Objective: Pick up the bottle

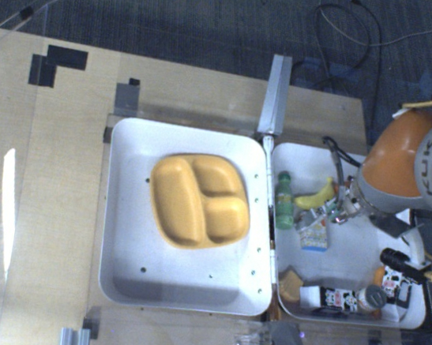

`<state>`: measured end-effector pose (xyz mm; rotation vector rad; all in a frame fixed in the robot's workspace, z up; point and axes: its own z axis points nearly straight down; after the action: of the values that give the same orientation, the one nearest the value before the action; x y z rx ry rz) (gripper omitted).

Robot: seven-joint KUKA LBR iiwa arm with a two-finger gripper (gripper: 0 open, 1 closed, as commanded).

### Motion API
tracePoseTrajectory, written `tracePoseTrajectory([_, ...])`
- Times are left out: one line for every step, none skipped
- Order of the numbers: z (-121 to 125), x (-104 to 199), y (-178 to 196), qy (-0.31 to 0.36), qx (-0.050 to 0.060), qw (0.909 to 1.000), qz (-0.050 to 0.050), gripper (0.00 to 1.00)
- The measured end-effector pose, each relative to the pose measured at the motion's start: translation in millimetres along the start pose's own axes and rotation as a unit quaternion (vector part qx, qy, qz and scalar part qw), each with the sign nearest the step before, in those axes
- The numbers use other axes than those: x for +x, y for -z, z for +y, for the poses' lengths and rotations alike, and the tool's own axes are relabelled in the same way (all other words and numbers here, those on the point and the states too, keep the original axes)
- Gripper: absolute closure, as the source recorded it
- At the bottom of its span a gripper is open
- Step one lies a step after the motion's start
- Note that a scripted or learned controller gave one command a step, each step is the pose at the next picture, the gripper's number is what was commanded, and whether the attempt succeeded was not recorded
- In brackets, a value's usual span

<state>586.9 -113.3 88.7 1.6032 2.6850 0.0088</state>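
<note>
Gripper [337, 210] parts reach down into the right-hand shallow white bin [347, 262], just beside a clear plastic packet with a blue edge [314, 233]. Whether it is open or closed cannot be told, because the tip is small, dark and tangled with cables. Nothing can be seen clamped in it.

Much of the grey arm with its orange band [409, 163] is cut off at the right side, and its bulk hides the bin's upper right corner. It comes in from the right, wrist tilted down and leftward over the middle of the bin.

A green plastic bottle with a pale cap [283, 196] lies along the bin's left wall, cap towards the far rim, touching or nearly touching the divider between the two bins. A yellow banana-shaped item [315, 196] sits between the bottle and the gripper, close to both. Along the near rim lie a white tube-like container with dark printing [330, 298] and a brown rounded lump [290, 283] in the corner; their details are too small to read.

The left-hand shallow white bin [126, 219] holds a yellow moulded tray with three compartments [199, 199], set near its centre, with bare floor around it. Bare floor also lies between the packet and the near items.
</note>
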Motion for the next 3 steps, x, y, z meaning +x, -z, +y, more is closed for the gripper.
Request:
tracePoseTrajectory([-71,22,1,0.134,-0.001,0.9909,0.0,0.0])
tracePoseTrajectory([-90,2,1,0.122,-0.001,0.9926,0.001,0.0])
tracePoseTrajectory([-86,0,12,0.121,-0.004,0.9926,-0.001,1.0])
